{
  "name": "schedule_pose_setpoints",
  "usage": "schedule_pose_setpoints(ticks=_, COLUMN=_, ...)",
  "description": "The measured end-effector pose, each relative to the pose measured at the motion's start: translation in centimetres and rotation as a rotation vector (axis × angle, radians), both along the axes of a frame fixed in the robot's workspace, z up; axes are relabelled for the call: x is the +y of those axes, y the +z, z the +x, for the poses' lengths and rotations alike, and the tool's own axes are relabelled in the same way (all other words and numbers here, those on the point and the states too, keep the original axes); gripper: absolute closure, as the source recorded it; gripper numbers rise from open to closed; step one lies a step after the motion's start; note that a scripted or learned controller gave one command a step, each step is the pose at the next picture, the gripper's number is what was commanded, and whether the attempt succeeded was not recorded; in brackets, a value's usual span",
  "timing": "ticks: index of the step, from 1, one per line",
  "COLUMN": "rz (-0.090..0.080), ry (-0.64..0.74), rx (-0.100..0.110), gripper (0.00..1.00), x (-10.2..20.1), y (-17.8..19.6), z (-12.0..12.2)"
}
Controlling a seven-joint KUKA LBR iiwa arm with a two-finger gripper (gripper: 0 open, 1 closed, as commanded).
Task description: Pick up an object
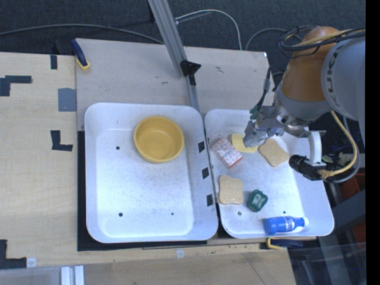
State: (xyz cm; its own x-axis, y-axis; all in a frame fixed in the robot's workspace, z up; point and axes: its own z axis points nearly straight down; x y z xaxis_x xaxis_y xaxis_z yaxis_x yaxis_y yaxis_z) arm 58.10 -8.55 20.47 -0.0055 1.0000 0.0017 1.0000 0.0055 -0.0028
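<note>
Now the arm [314,70] leans in over the right bin [309,209], tool [254,136] low at its upper middle, right over a pale yellow piece [240,142]. Hard to call the tool: cannot tell whether it is wide, narrow or gripping. Just right lies a tan sponge [274,152], just left a red-and-white box [227,152]. Nearer us sit a second sponge [230,190], a green item [256,200] and a blue bottle [282,224]. The left bin [107,212] carries a yellow bowl [158,138].
</note>
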Motion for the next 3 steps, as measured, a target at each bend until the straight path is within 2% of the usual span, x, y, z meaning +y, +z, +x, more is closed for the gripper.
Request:
schedule_pose_setpoints(ticks=2, rz=0.0, ry=0.001, rx=0.002, gripper=1.0, x=10.2, y=-1.0, z=-3.7)
schedule_pose_setpoints(ticks=3, rz=0.001, ry=0.002, rx=0.001, gripper=1.0, x=15.4, y=0.4, z=-6.4)
